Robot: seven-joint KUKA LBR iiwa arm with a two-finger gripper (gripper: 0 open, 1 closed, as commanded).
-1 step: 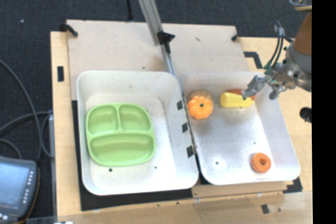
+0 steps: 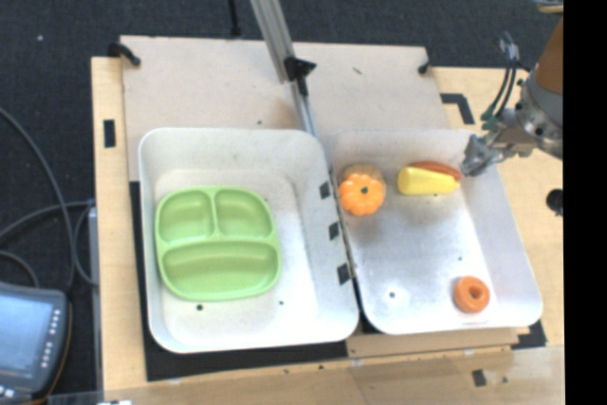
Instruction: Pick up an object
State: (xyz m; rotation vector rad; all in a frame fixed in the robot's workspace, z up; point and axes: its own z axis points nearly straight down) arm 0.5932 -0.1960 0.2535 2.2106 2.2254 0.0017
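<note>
Camera view, arm [image 2: 542, 100] cropped, gripper [image 2: 474, 156] blurred

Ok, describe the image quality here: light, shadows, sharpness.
Camera view: even, soft light, so the small pumpkin, the yellow and red toy and the orange ring cast only faint shadows on the right bin; the whole frame is slightly soft; the gripper is blurred; no strong glare on the green divided plate.

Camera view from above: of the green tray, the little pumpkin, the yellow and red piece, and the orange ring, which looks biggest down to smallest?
1. Green divided tray, by far the largest.
2. Orange pumpkin and yellow and red piece: too alike to rank.
3. Orange ring, smallest.
</note>
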